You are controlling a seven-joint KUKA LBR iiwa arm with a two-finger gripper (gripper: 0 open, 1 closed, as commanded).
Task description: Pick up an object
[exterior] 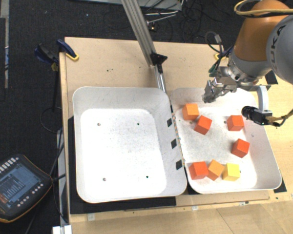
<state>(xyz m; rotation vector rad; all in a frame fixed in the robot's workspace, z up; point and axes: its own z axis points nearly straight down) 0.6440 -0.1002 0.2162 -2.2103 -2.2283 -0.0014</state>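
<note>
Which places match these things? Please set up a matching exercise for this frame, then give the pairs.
Things:
1. yellow cube
2. light orange cube
3. gripper
4. handheld control pendant

Places:
A. at the right bin's far edge
B. front of the right bin, at the right end of a row of three cubes
C. left of the bench, on the dark floor
D. far left of the right bin

Pairs: 1-B, 2-D, 3-A, 4-C

Hand (208, 96) above right bin (263, 179)

Bench top (117, 62): pale fibreboard, lightly speckled, square-edged. Floor (29, 43): dark carpet, strewn with black cables (195, 18) at top. Aluminium strut (136, 23): slanting down onto bench. Teach pendant (14, 186): grey, orange-trimmed, lower left. Blue clamp (51, 55): bench's upper-left corner.
</note>
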